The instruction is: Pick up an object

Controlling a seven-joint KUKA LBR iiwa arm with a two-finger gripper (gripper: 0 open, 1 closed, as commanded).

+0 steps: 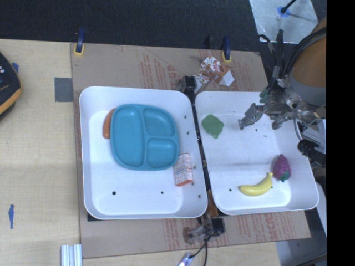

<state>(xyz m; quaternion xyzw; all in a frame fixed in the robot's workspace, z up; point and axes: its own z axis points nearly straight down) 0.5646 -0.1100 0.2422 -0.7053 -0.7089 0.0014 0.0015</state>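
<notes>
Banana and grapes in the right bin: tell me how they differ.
The banana is yellow; the grapes are purple. The banana is long and curved, lying crosswise near the bin's front edge; the grapes form a short, rounded bunch just behind its right end. The banana looks longer than the grapes. Both lie in the right bin, close together, apart from the claw.

Left bin point(94, 198): divided plate point(145, 137), carton point(183, 169) at its right. Right bin point(244, 204): leafy item point(212, 125) left, banana point(257, 186) and grapes point(281, 167) near front right.
</notes>
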